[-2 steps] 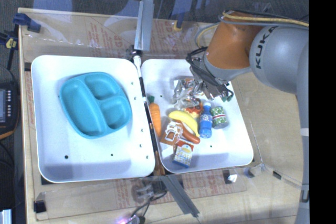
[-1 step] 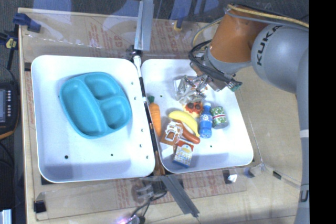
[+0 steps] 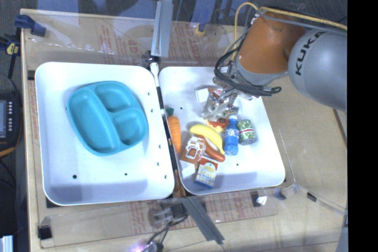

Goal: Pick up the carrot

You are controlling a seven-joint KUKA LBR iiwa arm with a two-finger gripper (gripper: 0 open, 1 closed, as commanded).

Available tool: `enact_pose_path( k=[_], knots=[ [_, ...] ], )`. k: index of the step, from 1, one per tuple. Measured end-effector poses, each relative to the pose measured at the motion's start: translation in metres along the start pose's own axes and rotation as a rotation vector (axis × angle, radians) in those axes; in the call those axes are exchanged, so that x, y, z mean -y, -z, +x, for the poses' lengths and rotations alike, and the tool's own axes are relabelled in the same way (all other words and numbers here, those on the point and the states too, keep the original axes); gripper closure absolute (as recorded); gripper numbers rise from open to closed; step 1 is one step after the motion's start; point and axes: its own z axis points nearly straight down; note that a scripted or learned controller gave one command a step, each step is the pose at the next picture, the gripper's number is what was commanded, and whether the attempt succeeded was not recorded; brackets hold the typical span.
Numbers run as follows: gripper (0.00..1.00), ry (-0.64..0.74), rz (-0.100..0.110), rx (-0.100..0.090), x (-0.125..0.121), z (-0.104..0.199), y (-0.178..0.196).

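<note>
The orange carrot (image 3: 175, 133) lies lengthwise along the left wall of the right bin (image 3: 269, 168), green stub at its far end. My gripper (image 3: 221, 104) hangs over the middle of that bin, to the right of the carrot and a little behind it, above a cluster of small items. The carrot lies apart from the gripper.
A banana (image 3: 206, 133), a hot dog (image 3: 211, 152), a small bottle (image 3: 231, 134), a green can (image 3: 246, 131), a juice carton (image 3: 205, 174) and a white packet (image 3: 202, 95) crowd the right bin. The left bin (image 3: 53, 174) holds a blue divided plate (image 3: 108, 117).
</note>
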Motion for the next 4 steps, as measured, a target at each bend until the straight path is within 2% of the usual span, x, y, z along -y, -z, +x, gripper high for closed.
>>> enact_pose_path(
  k=[1, 2, 3, 4],
  knots=[
    [0.0, 0.0, -0.001, 0.0, 0.0, 0.001, 0.0],
    [0.0, 0.014, -0.007, -0.001, -0.08, 0.023, -0.002],
    [0.0, 0.107, -0.004, 0.001, -0.03, 0.012, -0.001],
    [1.0, 0.109, -0.004, 0.002, -0.03, 0.012, 0.009]
  ],
)
